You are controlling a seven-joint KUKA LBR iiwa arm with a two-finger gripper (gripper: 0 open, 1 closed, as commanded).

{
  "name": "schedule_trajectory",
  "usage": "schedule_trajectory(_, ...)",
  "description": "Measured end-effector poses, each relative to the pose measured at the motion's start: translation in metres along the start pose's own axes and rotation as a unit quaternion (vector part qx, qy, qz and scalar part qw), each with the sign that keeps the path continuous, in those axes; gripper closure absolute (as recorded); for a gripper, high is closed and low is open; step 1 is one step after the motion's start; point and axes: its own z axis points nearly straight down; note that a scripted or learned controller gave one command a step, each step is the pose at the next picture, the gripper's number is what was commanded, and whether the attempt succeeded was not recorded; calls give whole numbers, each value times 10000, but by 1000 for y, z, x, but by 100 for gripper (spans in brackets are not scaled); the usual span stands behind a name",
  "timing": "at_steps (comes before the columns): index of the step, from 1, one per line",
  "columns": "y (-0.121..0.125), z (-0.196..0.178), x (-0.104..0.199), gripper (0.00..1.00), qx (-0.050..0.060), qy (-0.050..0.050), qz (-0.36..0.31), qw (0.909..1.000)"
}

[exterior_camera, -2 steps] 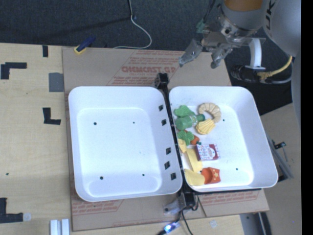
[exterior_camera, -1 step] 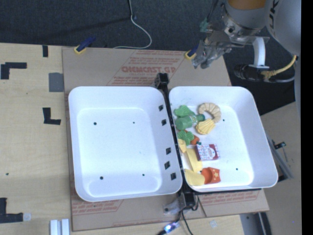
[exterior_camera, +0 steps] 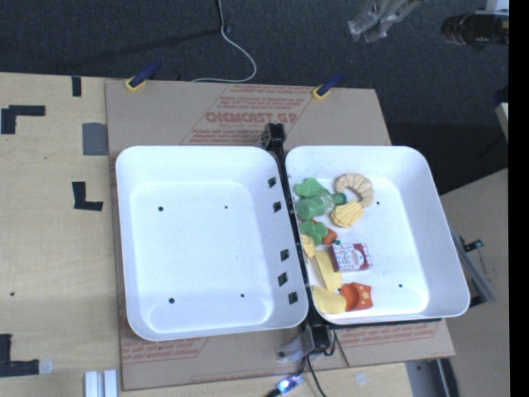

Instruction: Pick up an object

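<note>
The translucent two-finger gripper (exterior_camera: 378, 19) is hanging far above the right-hand shallow white plastic bin (exterior_camera: 413, 222); whether its claw is spread, I cannot tell. Small plastic toy foods (exterior_camera: 335, 242) are lying clustered against that bin's left wall. Targeting the ring-shaped tan pretzel toy (exterior_camera: 355, 185), slightly apart, seems wisest.

Camera position: you are looking from above the worktop (exterior_camera: 58, 222).
Facing: you are looking down, slanted, over both bins (exterior_camera: 198, 321).
</note>
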Motion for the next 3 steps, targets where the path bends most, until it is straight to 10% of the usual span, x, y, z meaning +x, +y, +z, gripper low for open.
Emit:
schedule_trajectory(2,-54,-13,195,100,101,9,-35,9999)
schedule_trajectory(3,-93,-14,235,100,99,-3,1,10000)
